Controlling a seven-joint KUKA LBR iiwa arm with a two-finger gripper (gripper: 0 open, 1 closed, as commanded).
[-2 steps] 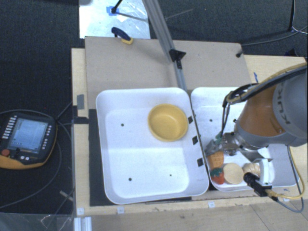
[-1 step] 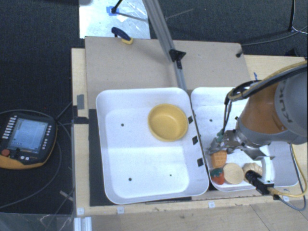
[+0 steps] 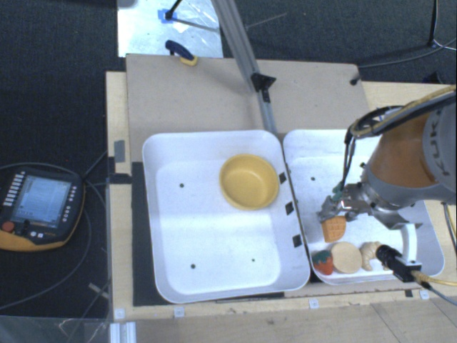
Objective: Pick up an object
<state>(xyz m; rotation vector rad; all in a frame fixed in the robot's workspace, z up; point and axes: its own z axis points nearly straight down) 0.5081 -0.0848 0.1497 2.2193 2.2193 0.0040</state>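
An orange waffle-textured toy (image 3: 333,229) sits in the right bin (image 3: 307,156), directly beneath the end effector (image 3: 337,207), which hangs over it and appears to touch its top edge. Whether the end effector is open, closed or gripping the toy cannot be told from this angle.

Just below the toy, along the bin's near wall, lie a round tan disc (image 3: 347,257), a small red and green piece (image 3: 323,261) to its left and a pale lumpy item (image 3: 370,252) to its right, the three nearly touching one another.

The arm (image 3: 407,166), grey with a broad orange band, reaches in from the right and covers much of the right bin.

In the left bin (image 3: 178,263), a yellow bowl (image 3: 248,181) stands upright near the far right corner, well apart from the toys.

Both bins rest side by side on the table (image 3: 193,91). A metal pole (image 3: 243,45) slants across the table's far side. A control pendant (image 3: 37,206) with a lit screen lies on the dark floor at left.
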